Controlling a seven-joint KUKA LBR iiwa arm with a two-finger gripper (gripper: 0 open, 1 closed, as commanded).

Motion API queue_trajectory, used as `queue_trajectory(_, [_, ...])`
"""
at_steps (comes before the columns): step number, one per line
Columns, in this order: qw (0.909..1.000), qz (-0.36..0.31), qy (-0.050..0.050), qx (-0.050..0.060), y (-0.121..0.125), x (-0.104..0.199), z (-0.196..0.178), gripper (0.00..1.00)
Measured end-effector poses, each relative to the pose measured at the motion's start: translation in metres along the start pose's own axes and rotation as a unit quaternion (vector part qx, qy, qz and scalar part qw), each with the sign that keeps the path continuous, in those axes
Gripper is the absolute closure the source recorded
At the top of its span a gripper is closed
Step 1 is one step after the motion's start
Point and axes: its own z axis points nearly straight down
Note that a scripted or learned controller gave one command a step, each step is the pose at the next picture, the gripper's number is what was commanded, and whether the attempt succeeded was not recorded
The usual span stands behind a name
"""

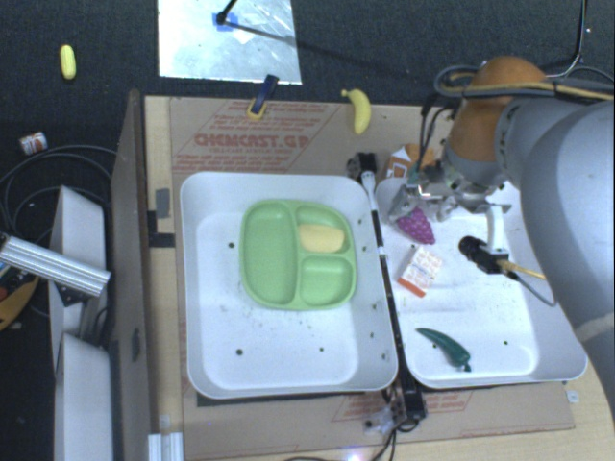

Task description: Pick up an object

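Near the right bin's (538,353) far-left corner, your gripper (426,200) hung over purple grapes (417,225); whether its fingers were apart, I couldn't tell. The bunch looked light, bumpy, possibly slippery; grip its middle.

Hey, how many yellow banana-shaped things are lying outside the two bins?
2. One banana lies on the cardboard just behind the bins; another yellow piece lies on the dark floor at far left. The arm may hide others.

Single fixed camera above the bench (288,128), looking down at a slant, both bins in frame.
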Motion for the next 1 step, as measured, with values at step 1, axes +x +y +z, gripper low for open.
queue_trajectory(1, [1.0, 0.0, 0.0, 0.002, -0.002, -0.0009, -0.0105, 1.0])
